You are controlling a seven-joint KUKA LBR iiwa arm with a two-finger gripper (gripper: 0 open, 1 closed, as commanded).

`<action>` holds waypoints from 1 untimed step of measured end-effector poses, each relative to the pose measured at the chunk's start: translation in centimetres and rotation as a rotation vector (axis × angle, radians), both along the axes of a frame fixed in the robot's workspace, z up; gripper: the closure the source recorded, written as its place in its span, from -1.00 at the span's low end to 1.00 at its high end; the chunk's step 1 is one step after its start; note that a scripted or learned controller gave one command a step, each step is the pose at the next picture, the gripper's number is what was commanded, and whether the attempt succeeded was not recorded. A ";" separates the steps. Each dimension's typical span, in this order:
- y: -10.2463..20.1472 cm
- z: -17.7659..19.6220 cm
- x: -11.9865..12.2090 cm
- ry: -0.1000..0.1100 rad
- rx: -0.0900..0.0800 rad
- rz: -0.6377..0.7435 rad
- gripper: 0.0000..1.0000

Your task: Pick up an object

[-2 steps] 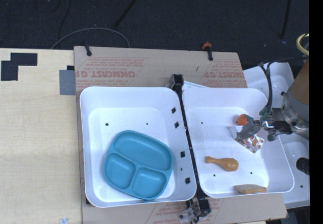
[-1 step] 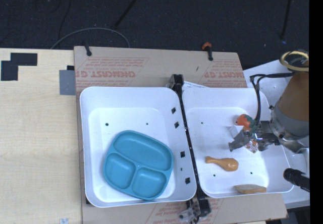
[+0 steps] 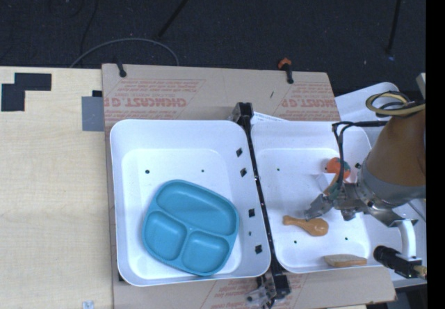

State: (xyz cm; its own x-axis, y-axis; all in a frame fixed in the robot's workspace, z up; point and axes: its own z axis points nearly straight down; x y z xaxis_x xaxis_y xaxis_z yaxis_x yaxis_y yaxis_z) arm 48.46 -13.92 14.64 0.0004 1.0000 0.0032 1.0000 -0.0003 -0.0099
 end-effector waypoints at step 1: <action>0.1 -5.4 -0.2 -0.001 0.000 -0.001 -1.00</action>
